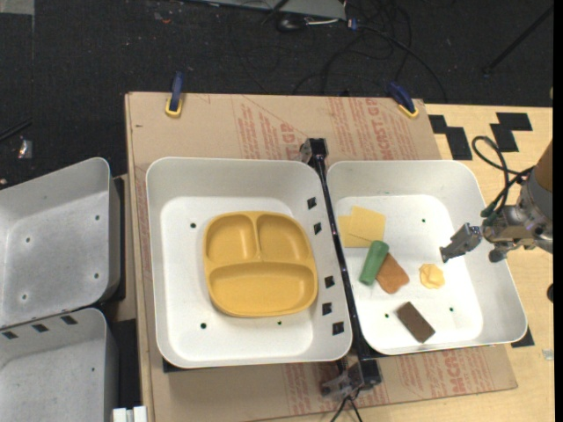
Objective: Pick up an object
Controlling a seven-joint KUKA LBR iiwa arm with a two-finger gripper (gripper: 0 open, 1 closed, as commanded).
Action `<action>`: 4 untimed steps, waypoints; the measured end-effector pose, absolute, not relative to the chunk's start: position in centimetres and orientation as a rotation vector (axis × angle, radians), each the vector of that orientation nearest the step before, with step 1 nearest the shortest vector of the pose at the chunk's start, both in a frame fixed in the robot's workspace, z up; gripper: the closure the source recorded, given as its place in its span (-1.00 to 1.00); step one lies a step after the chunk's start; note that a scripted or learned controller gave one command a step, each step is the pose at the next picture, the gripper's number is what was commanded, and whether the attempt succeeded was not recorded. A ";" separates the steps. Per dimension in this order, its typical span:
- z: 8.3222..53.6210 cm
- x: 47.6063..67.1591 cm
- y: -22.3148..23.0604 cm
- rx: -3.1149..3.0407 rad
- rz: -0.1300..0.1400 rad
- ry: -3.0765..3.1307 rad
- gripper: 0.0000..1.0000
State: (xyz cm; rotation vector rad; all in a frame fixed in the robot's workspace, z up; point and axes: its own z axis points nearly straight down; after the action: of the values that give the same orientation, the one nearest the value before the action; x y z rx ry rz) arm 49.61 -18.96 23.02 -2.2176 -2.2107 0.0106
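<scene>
The right bin (457, 181) holds several small items: a pale yellow slab (361, 226), a green cylinder (373, 263), an orange-brown lump (393, 276) touching the cylinder, a small yellow piece (431, 276) and a dark brown block (414, 321). My gripper (479, 247) hovers over the right bin's right side, above and to the right of the small yellow piece. Its fingers are spread open and hold nothing.
A yellow divided plate (260, 264) lies in the left bin (167, 236). A black divider (334, 262) runs between the bins. Grey metal trays (53, 236) stand off the bench to the left. Cables lie on the dark floor behind.
</scene>
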 end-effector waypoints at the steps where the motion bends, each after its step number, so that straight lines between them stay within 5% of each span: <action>1: 23.6 49.9 -18.9 -2.220 0.001 -2.222 -1.00; 3: 11.1 49.1 -18.9 -2.220 0.003 -2.216 -1.00; 4: 9.1 49.1 -18.9 -2.221 0.001 -2.218 -1.00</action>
State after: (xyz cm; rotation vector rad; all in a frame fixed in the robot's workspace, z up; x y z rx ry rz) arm 49.08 -18.88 9.11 -2.2214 -2.2179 0.0014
